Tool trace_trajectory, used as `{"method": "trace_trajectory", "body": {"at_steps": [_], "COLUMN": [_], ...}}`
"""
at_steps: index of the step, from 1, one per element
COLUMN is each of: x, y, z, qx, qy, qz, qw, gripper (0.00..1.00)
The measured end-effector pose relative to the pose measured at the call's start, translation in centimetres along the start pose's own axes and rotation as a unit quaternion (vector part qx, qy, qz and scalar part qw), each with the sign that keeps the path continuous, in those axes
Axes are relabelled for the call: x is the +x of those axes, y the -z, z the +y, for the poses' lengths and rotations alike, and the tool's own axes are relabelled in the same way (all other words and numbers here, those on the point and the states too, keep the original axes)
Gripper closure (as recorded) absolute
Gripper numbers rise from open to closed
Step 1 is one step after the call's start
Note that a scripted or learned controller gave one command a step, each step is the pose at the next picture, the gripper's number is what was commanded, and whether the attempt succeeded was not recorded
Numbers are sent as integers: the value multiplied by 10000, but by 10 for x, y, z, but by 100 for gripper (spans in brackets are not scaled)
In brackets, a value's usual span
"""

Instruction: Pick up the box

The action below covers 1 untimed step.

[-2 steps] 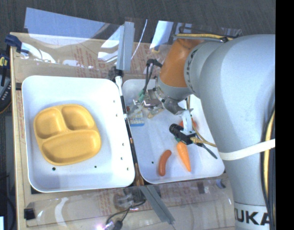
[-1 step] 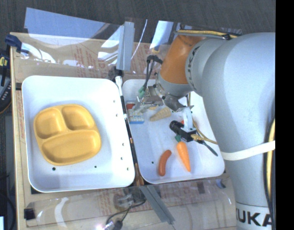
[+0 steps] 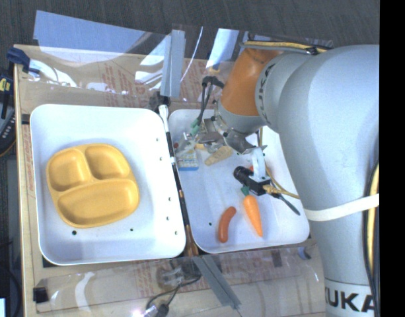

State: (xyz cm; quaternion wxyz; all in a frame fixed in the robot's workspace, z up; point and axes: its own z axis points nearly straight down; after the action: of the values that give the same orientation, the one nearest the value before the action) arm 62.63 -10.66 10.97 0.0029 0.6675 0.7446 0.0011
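Looming grey, the arm (image 3: 321, 124) fills the right bin (image 3: 209, 240); we cannot tell its fingers' state near the box (image 3: 187, 162), above a carrot (image 3: 253, 215).

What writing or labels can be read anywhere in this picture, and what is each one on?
"KUKA" in pale letters on the grey arm, at the lower right; the last letter is cut by the picture's edge.
The small box at the top left of the right bin seems to carry print, too small and blurred to read.
The faint reddish marks on the bench's clear sheet are also too blurred to read.
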Motion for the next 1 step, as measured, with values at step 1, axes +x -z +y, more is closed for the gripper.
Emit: {"method": "trace_trajectory", "body": {"at_steps": [1], "x": [1], "y": [10], "z": [1], "qx": [-4], "qy": [16], "qz": [2], "qw": [10000], "gripper": [100]}}
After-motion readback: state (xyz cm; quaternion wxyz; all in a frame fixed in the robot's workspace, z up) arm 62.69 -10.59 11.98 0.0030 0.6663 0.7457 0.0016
